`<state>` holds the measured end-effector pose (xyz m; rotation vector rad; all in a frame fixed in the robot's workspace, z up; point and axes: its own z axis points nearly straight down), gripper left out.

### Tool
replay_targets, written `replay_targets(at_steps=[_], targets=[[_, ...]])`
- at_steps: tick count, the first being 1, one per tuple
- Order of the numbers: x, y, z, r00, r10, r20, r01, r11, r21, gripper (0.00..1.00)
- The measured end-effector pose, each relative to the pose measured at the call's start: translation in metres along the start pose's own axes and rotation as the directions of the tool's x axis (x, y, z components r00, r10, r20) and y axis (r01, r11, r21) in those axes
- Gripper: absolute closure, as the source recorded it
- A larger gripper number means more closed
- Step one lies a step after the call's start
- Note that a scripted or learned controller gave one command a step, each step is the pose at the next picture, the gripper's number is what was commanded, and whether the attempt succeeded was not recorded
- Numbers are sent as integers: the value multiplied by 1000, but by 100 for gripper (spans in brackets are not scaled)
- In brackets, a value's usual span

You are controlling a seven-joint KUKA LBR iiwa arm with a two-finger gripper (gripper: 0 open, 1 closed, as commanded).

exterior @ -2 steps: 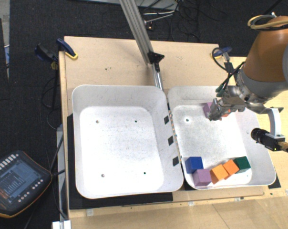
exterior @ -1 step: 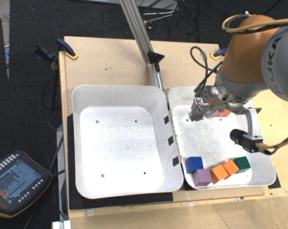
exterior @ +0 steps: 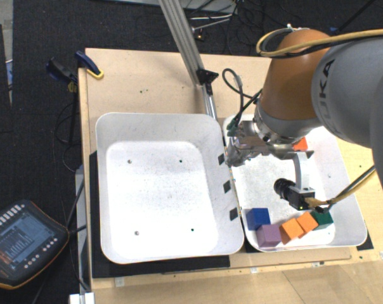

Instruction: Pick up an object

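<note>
The end effector point(exterior: 241, 149) hangs over the near-left part of the right bin point(exterior: 347, 173), close to the rim shared with the left bin point(exterior: 160, 185); whether it is wide or narrow cannot be told, as the orange wrist band hides it. Toward the right bin's front edge lie small matte cubes: a blue block point(exterior: 257, 218), a purple block point(exterior: 269, 235), an orange block point(exterior: 292, 227) and a green block point(exterior: 321, 220), clustered close together. Both bins are smooth white plastic with rounded corners, resting on a pale wooden surface point(exterior: 147, 75).
</note>
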<state>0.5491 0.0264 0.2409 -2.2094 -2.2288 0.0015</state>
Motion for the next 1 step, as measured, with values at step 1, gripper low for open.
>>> replay_targets(at_steps=[1], targets=[[62, -11, 1, 1000, 0, -1, 0, 1000, -2, 100]])
